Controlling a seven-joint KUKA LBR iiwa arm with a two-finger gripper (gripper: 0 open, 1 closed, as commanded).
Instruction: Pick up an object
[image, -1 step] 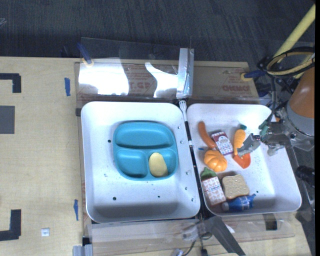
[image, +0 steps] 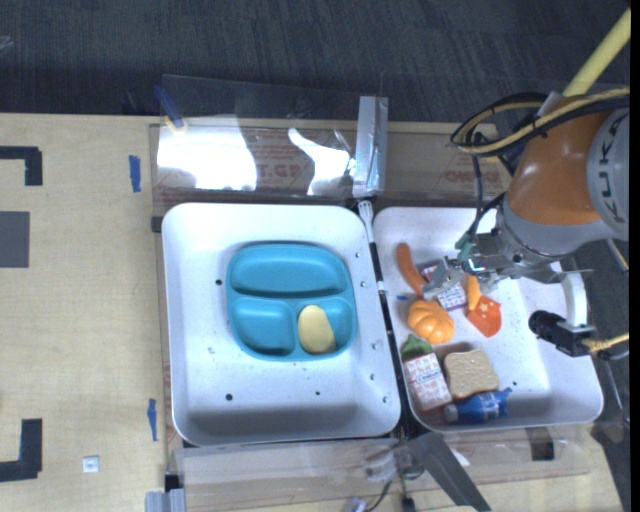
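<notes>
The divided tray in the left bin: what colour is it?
Light blue; the tray shows clearly in the camera view.

tray (image: 262, 275) in left bin (image: 190, 330) | toys in right bin (image: 570, 390)

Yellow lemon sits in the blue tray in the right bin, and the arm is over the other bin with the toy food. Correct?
Not quite. The camera view shows the blue tray holding the yellow lemon in the left bin. The arm is over the right bin with the toy food.
</notes>
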